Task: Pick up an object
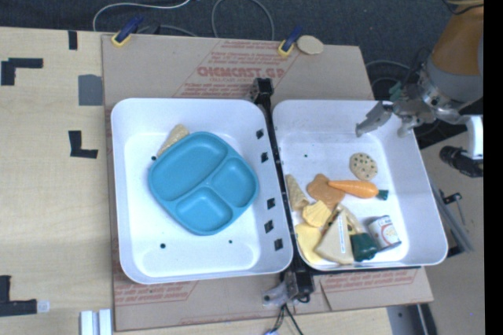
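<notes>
The right bin (pixel 409 168) holds a heap of toy food. A round speckled cookie (pixel 362 164) lies by itself. Below it an orange carrot (pixel 355 189) rests against a brown piece (pixel 320 189). Yellow cheese wedges (pixel 324 235), a dark green item (pixel 365 248) and a small can (pixel 384 230) crowd the bin's front. My gripper (pixel 387 124) hangs over the bin's back right corner, above and to the right of the cookie. Its fingers are open with nothing between them.
The left bin (pixel 130 168) holds a blue divided tray (pixel 204 181) with a tan piece (pixel 174 138) poking out from under its back left edge. A black divider (pixel 267 160) runs between the bins. Cables and a wooden disc (pixel 310 45) lie behind them.
</notes>
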Robot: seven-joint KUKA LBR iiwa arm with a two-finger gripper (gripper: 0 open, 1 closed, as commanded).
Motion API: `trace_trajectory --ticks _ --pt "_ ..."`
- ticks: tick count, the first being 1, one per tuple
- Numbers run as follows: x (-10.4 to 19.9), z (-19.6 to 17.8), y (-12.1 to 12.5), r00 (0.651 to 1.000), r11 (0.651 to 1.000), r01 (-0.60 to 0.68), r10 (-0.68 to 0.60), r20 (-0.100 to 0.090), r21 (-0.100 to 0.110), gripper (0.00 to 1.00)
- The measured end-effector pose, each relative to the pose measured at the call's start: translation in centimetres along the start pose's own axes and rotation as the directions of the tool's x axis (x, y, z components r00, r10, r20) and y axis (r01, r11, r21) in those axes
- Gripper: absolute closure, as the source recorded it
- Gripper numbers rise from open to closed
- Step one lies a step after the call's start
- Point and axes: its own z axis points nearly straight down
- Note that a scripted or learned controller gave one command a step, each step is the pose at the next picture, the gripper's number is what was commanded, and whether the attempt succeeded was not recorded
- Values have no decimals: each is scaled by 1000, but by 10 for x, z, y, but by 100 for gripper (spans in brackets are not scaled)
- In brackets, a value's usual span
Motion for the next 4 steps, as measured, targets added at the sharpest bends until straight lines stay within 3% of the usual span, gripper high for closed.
trace_trajectory --ticks 1,2,3,4 --pt "13 119 -43 1000 1000 0 0 1 5 0" --pt "105 112 -20 1000 1000 9 -9 0 -5 0" --pt "69 114 -59 1000 1000 0 1 -5 7 0" --pt "112 117 38 1000 1000 9 -9 -7 5 0"
